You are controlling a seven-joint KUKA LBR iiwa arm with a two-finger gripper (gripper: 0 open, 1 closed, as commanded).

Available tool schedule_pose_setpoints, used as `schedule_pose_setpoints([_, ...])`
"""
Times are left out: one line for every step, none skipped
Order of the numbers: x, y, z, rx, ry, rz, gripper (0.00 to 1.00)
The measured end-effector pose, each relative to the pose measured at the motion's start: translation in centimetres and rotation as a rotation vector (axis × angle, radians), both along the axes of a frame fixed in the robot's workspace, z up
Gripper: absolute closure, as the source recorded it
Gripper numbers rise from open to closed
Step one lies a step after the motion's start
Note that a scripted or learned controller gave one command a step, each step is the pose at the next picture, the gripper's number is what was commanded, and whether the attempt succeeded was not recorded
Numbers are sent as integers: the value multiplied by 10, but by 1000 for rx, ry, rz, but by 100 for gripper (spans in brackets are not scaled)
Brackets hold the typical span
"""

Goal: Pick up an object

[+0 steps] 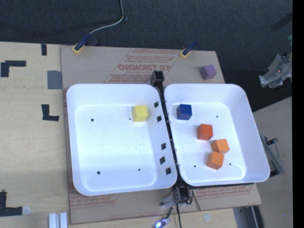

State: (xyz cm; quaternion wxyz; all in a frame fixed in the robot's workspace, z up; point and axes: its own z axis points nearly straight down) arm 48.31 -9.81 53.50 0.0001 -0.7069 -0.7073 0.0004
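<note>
Nearest my camera, at the near edge of the bench, a cable clip (pixel 178 196) sits where the two bins meet. Just beyond it lies the right bin (pixel 247 108), and I count four cubes in it. Closest to me is an orange cube (pixel 215 160) near the bin's front wall; a second orange cube (pixel 220 146) sits just behind it, almost touching; a darker orange-red cube (pixel 204 131) is a little further back; and a blue cube (pixel 184 111) rests near the far left corner, close to the divider. The left bin (pixel 76 127) holds one yellow cube (pixel 140 113) toward its far right side, level with the blue one across the divider. Beyond both bins, a purple cube (pixel 207 71) lies on the cardboard sheet (pixel 142 65) outside the trays, near its far right corner.

At the right edge of my view, level with the bins' far rim and well outside them, I see the gripper (pixel 274 73) as a pale blurred shape. I cannot tell its state, and nothing visible is in its grasp.

I judge the pick has not begun. Every candidate lies to the left of the tool as I view it, and nearer to me; the right bin's cubes are closest to it, so I expect a reach leftward and down into that bin.
</note>
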Motion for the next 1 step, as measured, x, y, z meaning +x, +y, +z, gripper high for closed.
schedule_pose_setpoints([31, -10, -1, -2, -1, 0, 100])
